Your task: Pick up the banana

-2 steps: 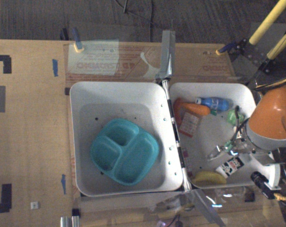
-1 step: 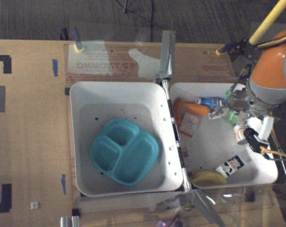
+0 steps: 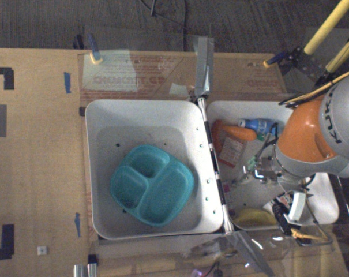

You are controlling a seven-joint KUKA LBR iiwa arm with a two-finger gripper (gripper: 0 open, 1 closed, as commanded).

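The banana [image 3: 255,217] lies yellow against the near wall of the right bin [image 3: 330,209], partly hidden at its right end by the robot's wrist. My gripper [image 3: 252,172] hangs over the middle of the right bin, up and slightly left of the banana and apart from it. Nothing shows between its fingers. The grey and orange arm covers the bin's right half.
In the right bin's far left corner lie an orange packet with a pale label [image 3: 233,140] and a blue bottle [image 3: 258,123]. The left bin [image 3: 105,120] holds a teal divided plate [image 3: 153,184]. A metal divider [image 3: 211,160] separates the bins.
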